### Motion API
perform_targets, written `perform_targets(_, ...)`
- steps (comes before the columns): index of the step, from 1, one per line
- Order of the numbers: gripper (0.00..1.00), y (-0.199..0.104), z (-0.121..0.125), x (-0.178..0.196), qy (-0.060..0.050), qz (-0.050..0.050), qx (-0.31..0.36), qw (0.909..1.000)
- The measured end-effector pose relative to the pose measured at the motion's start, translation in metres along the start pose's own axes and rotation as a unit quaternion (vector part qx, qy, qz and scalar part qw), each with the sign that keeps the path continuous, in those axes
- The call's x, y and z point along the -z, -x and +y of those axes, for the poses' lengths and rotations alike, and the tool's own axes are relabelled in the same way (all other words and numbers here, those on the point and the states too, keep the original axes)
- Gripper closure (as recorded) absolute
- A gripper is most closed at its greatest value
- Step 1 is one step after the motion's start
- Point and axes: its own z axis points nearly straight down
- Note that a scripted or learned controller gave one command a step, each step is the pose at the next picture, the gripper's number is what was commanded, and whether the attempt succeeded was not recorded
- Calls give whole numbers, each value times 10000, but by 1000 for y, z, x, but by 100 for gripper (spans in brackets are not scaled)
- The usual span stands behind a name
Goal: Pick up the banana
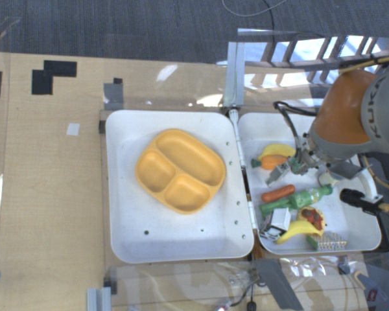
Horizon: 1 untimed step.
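Two bins sit side by side: the left bin [126, 238] holds one yellow tray [180, 170] with three compartments and bare floor all round it. The right bin [371, 237] is crowded. One banana [295, 230] lies near its front edge, touching a red-and-yellow toy [313, 218]. A second yellow piece [276, 151] lies farther back beside the gripper [297, 166], above a sausage [279, 193] and green bottle [297, 200]. Whether the gripper's fingers are apart is unclear; nothing visibly sits between them.

Bright, even light. White bins [175, 238] glow, soft shadows inside rims. Shiny glare patches on surface [45, 173] near top middle and top right. Small toys a bit blurry.
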Motion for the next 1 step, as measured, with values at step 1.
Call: perform_targets(1,0,36,38,20,18,-16,728,9973)
